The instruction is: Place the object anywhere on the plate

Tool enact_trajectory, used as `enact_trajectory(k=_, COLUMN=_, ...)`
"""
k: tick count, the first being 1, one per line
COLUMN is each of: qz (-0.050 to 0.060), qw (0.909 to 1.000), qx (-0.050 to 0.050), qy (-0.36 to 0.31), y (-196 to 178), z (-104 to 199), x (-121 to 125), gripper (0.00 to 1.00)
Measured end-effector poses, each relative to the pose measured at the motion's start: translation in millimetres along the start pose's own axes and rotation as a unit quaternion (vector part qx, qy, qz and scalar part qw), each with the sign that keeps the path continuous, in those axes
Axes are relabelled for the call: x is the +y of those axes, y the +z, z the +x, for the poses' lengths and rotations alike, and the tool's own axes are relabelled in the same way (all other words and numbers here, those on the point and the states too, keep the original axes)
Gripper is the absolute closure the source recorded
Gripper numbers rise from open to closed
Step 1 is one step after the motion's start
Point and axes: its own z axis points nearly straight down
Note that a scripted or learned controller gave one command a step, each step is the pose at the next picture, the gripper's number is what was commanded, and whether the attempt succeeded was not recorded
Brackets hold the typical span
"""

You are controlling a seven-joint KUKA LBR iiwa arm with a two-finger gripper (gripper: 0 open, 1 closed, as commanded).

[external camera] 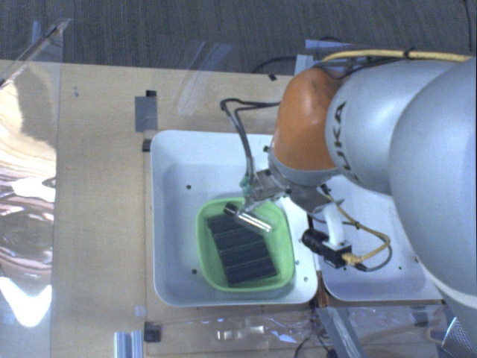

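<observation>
Looking down at the bench, I see the arm [387,125] reaching in from the right and covering much of the right bin [387,274]. Its orange band [309,121] sits over the far edge of the left bin [168,222], and the gripper [250,216] hangs below it, over the upper part of the green plate [205,233].

The plate lies in the near half of the left bin, close to its right wall. On the plate rests a dark, ribbed, flat object [240,250], set at a slant and running from the plate's upper left toward its lower right. It covers most of the plate's floor, leaving a green rim around it.

A bright metal piece at the gripper's tip lies just at the object's upper end. From this angle I think the tip is touching or barely above that end, but the picture is too soft there for me to be sure. The state of the gripper I cannot tell.

A black cable [238,129] loops from the wrist across the bin's far side. A small black connector with yellow wire [332,248] hangs over the divide between the two bins, just right of the plate.
</observation>
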Motion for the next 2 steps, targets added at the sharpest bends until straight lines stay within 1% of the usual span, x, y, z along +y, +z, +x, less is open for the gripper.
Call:
enact_trajectory(k=1, qz=0.0, qw=1.0, qx=0.0, qy=0.0, y=0.0, z=0.1, x=0.0, gripper=0.0)
enact_trajectory(k=2, qz=0.006, qw=1.0, qx=0.001, qy=-0.006, y=24.1, z=45.3, x=39.2, gripper=0.0)
